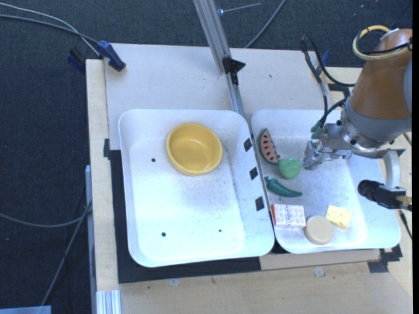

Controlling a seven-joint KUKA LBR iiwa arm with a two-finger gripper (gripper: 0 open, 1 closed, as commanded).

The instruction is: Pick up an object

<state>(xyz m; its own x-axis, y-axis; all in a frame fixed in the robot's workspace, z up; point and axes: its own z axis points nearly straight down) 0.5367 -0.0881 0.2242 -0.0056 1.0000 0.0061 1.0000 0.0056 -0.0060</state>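
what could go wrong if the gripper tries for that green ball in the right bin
The gripper sits just right of the green ball, so closing off-centre could knock the round ball away rather than trap it. The watermelon slice and the green chili pepper lie close beside the ball, so a finger might catch or push one of them. The ball also lies near the right bin wall by the divider, which may crowd the approach.

Bowl (pixel 194 148) in left bin (pixel 141 195); food in right bin (pixel 376 234).

Blue clamp (pixel 110 54) at bench's (pixel 163 70) far-left corner, metal pole (pixel 213 21) behind bins.
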